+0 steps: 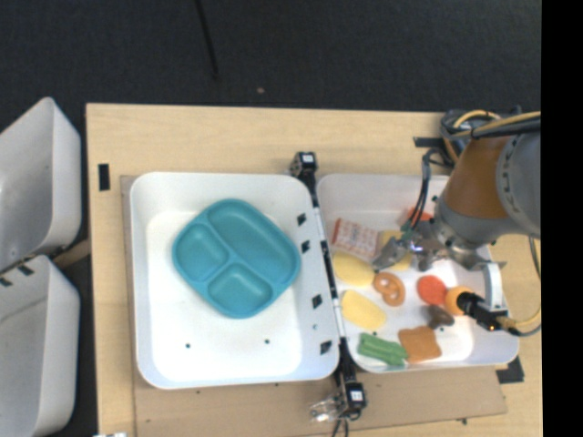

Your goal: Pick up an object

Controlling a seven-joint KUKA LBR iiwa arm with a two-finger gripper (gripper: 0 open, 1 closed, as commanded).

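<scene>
Nearest the bottom of the camera view, the right bin (360, 186) holds a green toy vegetable (382, 350) along its lower wall, with a brown toast-like slice (420, 343) touching it on the right. Just above these lies a pale yellow piece (363, 311), and to its right a small dark brown item (441, 316) sits beside a black-and-orange fitting (474, 305) on the arm's cabling. Further up, an orange-red ball-like piece (431, 289) rests near a brown pretzel (389, 289), which sits next to a second yellow piece (352, 269) lying against the bin's left side. The gripper (407, 249) hangs low in the middle of this bin, just above the pretzel, with a tan object by its tip; whether its grip is loose or clenched on anything cannot be told from this angle. Just left of it lies a red-and-white patterned packet (353, 237). The grey arm (483, 194) with its orange band enters from the right over the bin's far corner. In the left bin (146, 198), a teal divided plate (237, 257) sits tilted near the centre, well apart from the toys. Both bins rest on a wooden bench (228, 135), with white chair-like shapes (32, 189) at the far left.
</scene>
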